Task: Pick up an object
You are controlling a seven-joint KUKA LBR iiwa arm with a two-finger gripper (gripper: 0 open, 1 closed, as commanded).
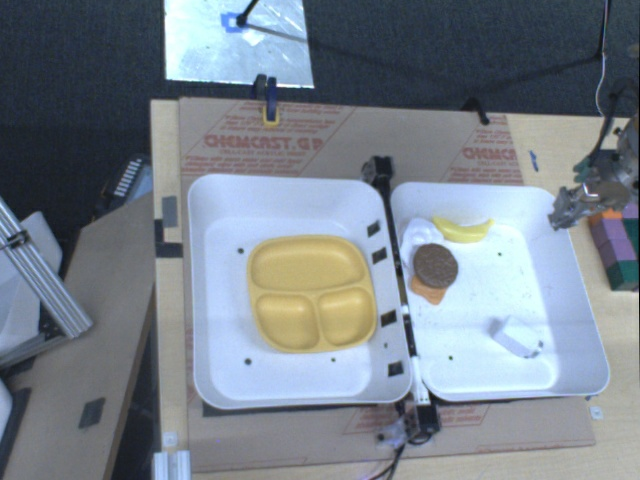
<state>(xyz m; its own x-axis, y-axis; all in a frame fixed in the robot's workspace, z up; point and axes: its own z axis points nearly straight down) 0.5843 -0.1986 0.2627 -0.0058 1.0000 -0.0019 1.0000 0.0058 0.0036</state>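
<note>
Nearest, at 5 o'clock in the right bin (pixel 575 298), a small pale angular piece (pixel 515 338) with bare glossy floor around; in the left bin (pixel 205 298), a smooth yellow three-compartment tray (pixel 308 293). Farther, at 11 o'clock in the right bin, a round brown disc (pixel 436 265) over an orange scrap (pixel 430 292), just below a curved yellow banana (pixel 462 229). Beyond, "CHEMCAST" in red on the tabletop (pixel 330 133); end effector (pixel 568 206) over the right bin's 1 o'clock rim, finger state impossible to tell.

A divided tray (pixel 305 293) lies in the left bin (pixel 215 208); a banana (pixel 462 229), a round patty (pixel 436 265) and a small wrapper (pixel 514 339) lie in the right bin (pixel 570 308).

Robotics laboratory: the counter (pixel 330 128), lined with printed cardboard, carried two white bins (pixel 215 268) clipped together, beside aluminium framing (pixel 40 278) and dark carpet (pixel 80 48).
</note>
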